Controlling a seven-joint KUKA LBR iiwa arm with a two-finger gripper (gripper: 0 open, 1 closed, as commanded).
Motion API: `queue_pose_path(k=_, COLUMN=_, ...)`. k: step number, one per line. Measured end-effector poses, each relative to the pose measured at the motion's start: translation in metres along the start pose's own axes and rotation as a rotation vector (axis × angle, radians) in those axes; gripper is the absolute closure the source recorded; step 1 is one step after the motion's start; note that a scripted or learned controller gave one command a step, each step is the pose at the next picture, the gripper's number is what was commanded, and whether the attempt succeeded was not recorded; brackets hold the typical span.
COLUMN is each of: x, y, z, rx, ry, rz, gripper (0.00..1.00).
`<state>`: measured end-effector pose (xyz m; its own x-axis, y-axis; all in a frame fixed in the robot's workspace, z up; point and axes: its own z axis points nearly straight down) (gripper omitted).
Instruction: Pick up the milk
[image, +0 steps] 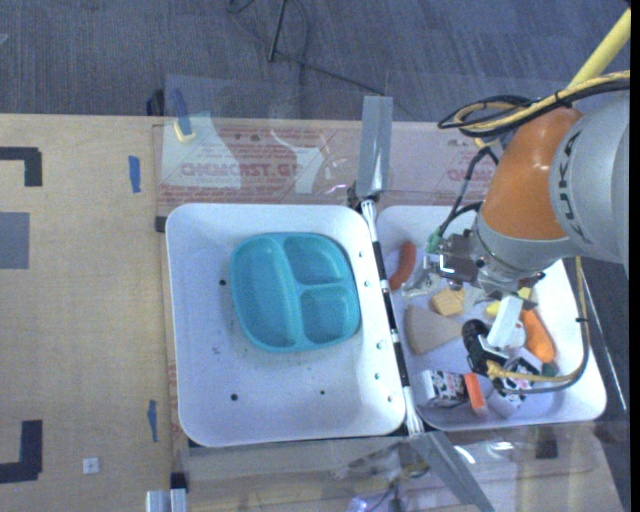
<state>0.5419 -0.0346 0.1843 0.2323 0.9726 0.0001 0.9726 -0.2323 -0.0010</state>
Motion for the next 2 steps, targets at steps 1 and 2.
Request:
queue_pose_path(k=1, x=-0.058, y=-0.05, z=-0.161, rx=-0.002, ry=-0.001, rz=-0.2, gripper=0.0)
queue_pose_path(k=2, x=-0.06, y=-0.05, z=-0.001, rx=0.0, ry=0.0, rz=-0.273, gripper=0.0)
